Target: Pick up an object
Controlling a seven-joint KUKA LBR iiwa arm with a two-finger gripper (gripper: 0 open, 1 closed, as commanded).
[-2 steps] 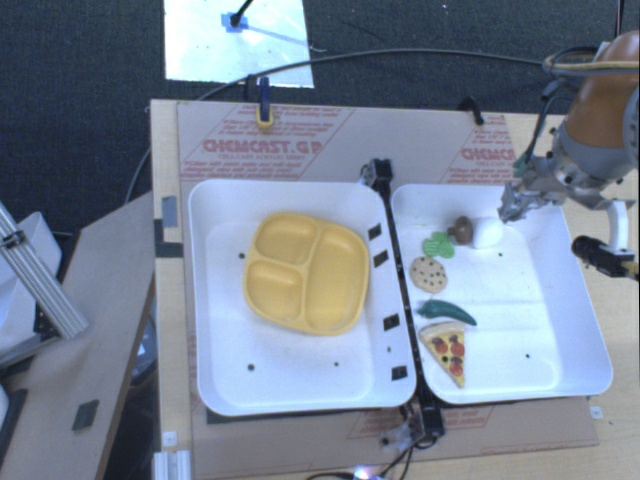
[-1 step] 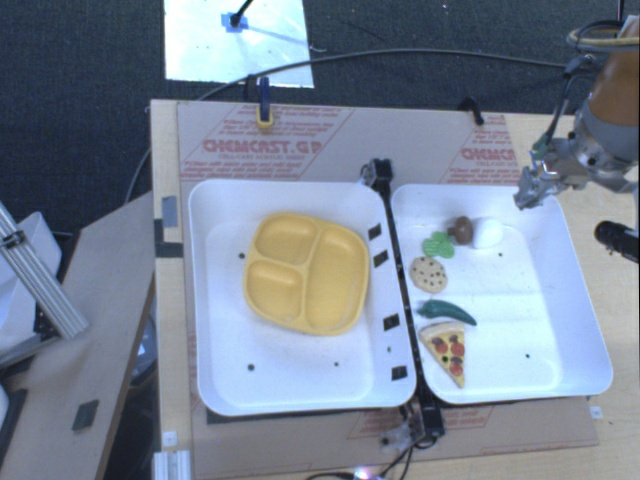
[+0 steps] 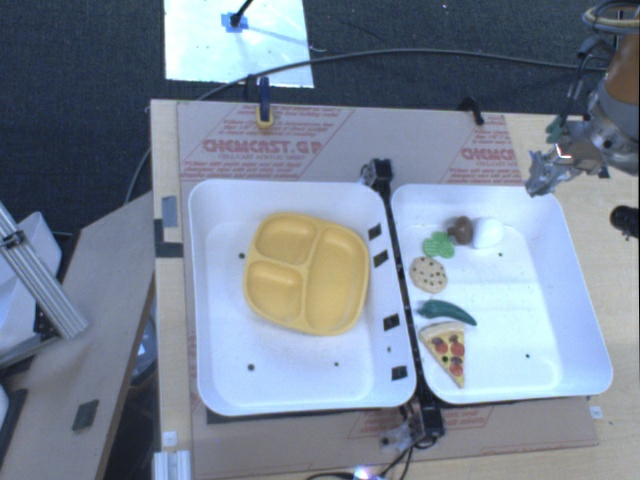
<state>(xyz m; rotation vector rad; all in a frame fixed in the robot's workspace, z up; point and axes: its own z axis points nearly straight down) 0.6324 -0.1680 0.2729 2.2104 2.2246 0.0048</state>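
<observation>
The right bin [image 3: 560, 298] holds several toy foods along its left side: a brown ball [image 3: 461, 229] beside a white egg-like piece [image 3: 488, 232], a green leafy piece [image 3: 437, 247], a cookie [image 3: 429, 274], a green pepper [image 3: 447, 312] and a pizza slice [image 3: 445, 352]. My gripper [image 3: 546, 175] hangs at the bin's far right corner, above the rim and well away from the foods. Nothing shows between its fingers.
The left bin [image 3: 215, 298] carries a yellow divided plate [image 3: 305, 272]. Black clips run down the seam between the bins [image 3: 385, 268]. Cardboard lies under both bins, and a cable crosses behind them. A white sheet [image 3: 235, 28] lies on the dark floor beyond.
</observation>
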